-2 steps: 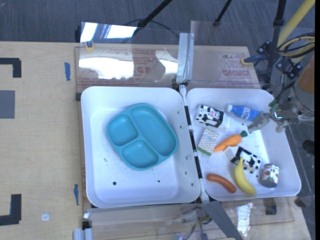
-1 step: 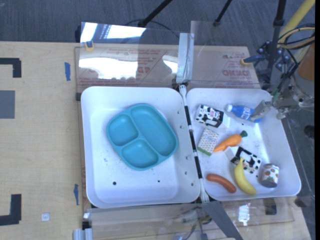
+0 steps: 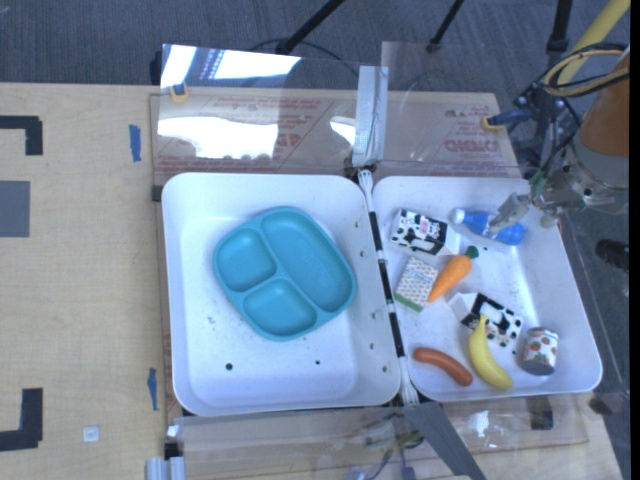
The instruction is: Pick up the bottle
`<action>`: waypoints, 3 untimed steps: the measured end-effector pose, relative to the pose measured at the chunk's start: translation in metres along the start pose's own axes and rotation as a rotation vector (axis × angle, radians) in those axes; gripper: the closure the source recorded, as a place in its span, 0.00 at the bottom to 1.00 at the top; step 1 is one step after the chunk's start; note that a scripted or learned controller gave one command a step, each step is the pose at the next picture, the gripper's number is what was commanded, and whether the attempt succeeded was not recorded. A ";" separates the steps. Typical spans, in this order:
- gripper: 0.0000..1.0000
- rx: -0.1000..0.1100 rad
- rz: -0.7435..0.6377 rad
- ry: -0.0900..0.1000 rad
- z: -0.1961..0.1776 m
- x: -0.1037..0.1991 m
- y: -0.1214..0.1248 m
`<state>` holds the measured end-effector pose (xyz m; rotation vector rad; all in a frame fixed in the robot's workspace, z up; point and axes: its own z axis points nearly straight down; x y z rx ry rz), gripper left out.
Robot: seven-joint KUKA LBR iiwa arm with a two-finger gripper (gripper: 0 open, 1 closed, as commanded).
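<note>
Reaching for the bottle at the right bin's far edge

Two shallow white plastic bins sit side by side: left bin (image 3: pixel 190 298) and right bin (image 3: pixel 570 298). Left one carries a big turquoise three-compartment plate (image 3: pixel 285 272), tilted a bit, nothing else in it, so it plays no part here.

Grey arm with orange band (image 3: pixel 605 133) comes in from the right, wrist low over the right bin's far right corner. The gripper (image 3: pixel 522 208) is right at the small blue plastic bottle with pale cap (image 3: pixel 488 225), which lies on its side in the far part of the right bin, cap end pointing left. Metal finger parts overlap the bottle's right end; whether they are wide, narrow or clamped I cannot tell, too small and blurred. Likely the grasp step, not a lift yet; bottle looks like it rests on the bin floor.

Clutter, big to small:
- yellow banana (image 3: pixel 487 357), near edge
- orange carrot with green top (image 3: pixel 450 276), just beside and below the bottle, closest obstacle
- red sausage (image 3: pixel 442 364)
- black-and-white cow-print box (image 3: pixel 418 230), left of the bottle
- second cow-print piece (image 3: pixel 495 318)
- pale speckled wafer block (image 3: pixel 415 281)
- small silver can (image 3: pixel 538 350)

Bottle lying flat could roll when pinched.
</note>
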<state>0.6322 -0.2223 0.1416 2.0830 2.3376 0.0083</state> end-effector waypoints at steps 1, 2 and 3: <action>0.00 0.034 -0.379 0.036 0.054 0.006 0.034; 1.00 0.024 -0.383 0.024 0.048 0.005 0.036; 1.00 0.007 -0.404 0.005 -0.053 0.077 0.046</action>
